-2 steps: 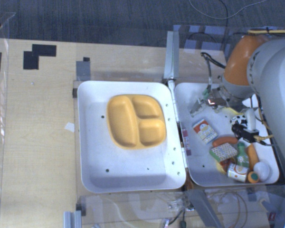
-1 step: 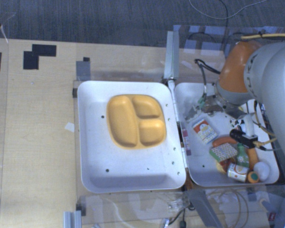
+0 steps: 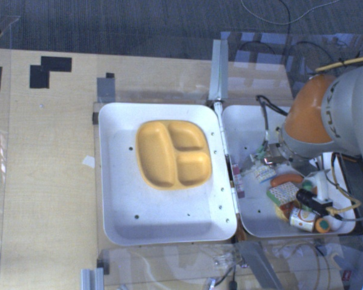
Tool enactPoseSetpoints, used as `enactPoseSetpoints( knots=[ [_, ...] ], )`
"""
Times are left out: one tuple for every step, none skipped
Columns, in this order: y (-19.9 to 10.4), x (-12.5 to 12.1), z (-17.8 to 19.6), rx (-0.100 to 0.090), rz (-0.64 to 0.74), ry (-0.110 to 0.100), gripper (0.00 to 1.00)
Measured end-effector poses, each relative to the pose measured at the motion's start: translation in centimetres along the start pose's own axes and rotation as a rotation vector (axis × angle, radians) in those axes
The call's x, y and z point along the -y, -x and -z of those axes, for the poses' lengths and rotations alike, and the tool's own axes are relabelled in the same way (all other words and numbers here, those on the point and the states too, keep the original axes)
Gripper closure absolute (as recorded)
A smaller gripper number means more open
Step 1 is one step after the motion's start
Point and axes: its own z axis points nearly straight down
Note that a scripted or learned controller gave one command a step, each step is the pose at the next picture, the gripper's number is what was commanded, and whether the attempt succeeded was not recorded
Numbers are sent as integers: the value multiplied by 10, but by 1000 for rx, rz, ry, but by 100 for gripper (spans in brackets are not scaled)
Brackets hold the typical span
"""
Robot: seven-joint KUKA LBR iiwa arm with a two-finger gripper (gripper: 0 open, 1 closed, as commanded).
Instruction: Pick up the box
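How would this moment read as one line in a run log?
gripper: down in right bin, among small items | grasp: cannot tell | left bin: yellow tray

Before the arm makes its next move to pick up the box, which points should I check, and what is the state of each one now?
1. Box found: ok, probably the small white box with a dotted pattern in the right white bin.
2. Box free of neighbours: not ok. A red-orange item and a small bottle lie close to it.
3. Gripper over the box: not ok. It sits towards the bin's upper left, beside the box.
4. Box lifted: not ok. It lies in the bin.
5. Other bin out of the way: ok. The yellow three-compartment tray rests in the left white bin, apart from the arm.
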Motion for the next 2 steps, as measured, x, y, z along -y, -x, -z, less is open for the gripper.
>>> enactPoseSetpoints(
  knots=[
    [0,-3,11,2,3,7,100],
    [-80,-76,97,0,-90,-2,100]
  ],
)
